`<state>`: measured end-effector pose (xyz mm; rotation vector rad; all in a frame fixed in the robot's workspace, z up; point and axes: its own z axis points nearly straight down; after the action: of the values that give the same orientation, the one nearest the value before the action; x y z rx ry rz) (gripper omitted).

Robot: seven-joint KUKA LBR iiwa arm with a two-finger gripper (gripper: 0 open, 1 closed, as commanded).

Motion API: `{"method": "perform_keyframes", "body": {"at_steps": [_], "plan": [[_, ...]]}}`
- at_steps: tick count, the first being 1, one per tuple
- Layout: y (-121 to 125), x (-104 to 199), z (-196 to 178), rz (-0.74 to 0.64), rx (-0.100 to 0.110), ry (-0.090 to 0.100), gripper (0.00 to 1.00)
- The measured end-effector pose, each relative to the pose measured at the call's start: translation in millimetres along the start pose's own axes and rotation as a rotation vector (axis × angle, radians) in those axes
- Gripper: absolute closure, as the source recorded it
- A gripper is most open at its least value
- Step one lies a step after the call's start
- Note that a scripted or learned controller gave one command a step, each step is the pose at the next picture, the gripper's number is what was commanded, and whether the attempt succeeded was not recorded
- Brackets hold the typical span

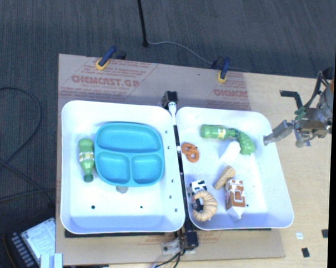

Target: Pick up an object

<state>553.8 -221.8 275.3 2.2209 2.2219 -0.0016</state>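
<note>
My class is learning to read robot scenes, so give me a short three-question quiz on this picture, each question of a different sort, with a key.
1. True or false: the blue tray lies in the right bin.
2. Which lies beside the blue tray in the left bin? A) pretzel B) green bottle C) croissant
3. Fill in: the gripper is outside the right bin, off its ___ edge in the view.

Key
1. False: the tray is in the left bin.
2. B: the green bottle lies at the tray's left; the pretzel and the croissant are in the right bin.
3. Right.
</note>
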Motion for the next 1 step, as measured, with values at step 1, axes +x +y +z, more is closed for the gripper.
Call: {"method": "perform_keyframes", "body": {"at_steps": [1], "plan": [[2.2,30.3,187.9,-0.001,-0.005,0.0,0.0]]}}
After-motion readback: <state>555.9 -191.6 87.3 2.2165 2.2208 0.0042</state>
